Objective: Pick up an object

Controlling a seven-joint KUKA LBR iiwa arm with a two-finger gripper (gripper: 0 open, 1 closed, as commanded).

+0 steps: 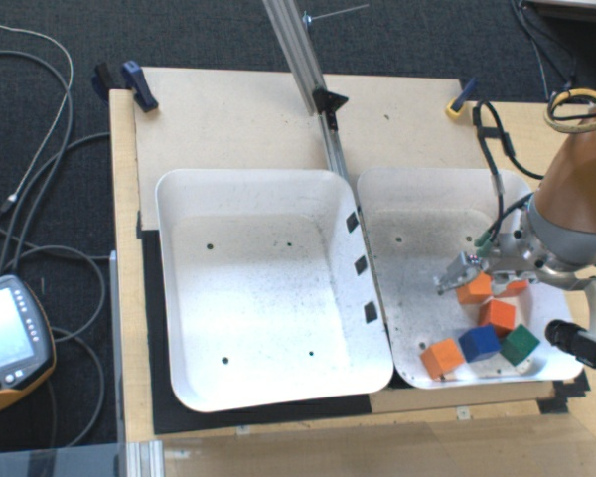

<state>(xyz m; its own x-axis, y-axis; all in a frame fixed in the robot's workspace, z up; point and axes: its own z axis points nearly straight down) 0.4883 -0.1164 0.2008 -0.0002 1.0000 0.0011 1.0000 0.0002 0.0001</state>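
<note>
Orange block (441,358), blue block (479,343) and green block (520,346) sit at the right bin's (407,256) near edge, while just behind them the tool (474,278) hovers at another orange block (474,289), grip unreadable, seemingly nothing lifted yet.

Colours in my bins

White bins (179,217) (speckled dark); three orange blocks (442,358), one blue block (480,343), one green block (521,345); my wrist band (579,182) orange.

Lying side by side on the bench (238,117): left bin (179,266), right bin (417,202). Sitting clustered in the right bin's near right corner: several blocks (482,341). Hanging over the blocks from the right: the gripper (472,271).
</note>
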